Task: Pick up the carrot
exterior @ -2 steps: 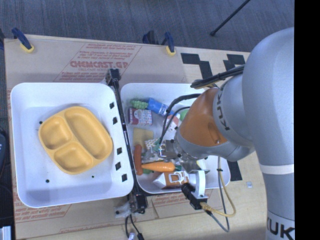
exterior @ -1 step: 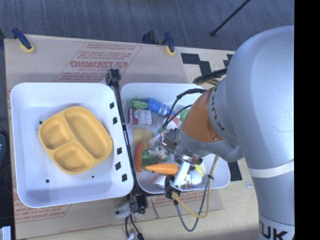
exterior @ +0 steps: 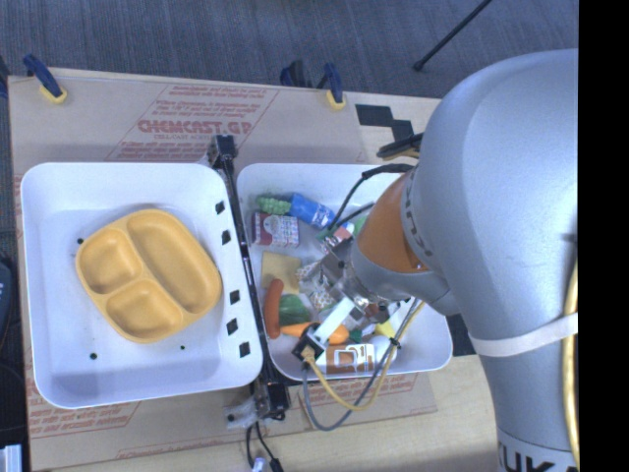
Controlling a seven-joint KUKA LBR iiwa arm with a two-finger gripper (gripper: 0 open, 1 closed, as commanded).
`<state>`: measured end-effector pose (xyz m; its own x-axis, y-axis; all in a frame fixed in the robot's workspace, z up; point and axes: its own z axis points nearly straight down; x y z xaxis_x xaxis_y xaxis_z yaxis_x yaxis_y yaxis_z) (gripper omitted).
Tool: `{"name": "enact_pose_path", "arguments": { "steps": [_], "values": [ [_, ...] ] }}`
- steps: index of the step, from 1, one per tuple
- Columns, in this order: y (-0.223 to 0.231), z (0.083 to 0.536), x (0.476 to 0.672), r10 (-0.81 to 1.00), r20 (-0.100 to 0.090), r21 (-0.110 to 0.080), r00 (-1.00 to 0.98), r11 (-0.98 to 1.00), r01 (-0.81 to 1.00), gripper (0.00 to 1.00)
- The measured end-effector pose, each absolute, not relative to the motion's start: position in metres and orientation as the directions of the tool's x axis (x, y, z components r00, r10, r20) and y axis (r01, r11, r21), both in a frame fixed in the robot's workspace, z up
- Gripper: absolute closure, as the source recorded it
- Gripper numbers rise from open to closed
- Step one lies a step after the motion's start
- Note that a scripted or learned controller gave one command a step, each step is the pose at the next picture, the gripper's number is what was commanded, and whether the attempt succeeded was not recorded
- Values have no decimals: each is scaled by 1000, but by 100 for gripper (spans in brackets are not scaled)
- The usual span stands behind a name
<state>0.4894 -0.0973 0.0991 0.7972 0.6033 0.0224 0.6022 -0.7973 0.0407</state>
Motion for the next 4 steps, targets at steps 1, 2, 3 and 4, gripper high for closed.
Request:
{"name": "enact_pose_path", "arguments": {
  "steps": [1,2,3,4],
  "values": [
    [-99,100,491,537,29,44,843,-843,536,0],
    [-57,191,483,208,-3,-5,978,-978,208,0],
    [23,191,476,423,-4,-7,906,-906,423,0],
    [8,191,489,225,-5,-5,974,-974,225,0]
  ]
}}
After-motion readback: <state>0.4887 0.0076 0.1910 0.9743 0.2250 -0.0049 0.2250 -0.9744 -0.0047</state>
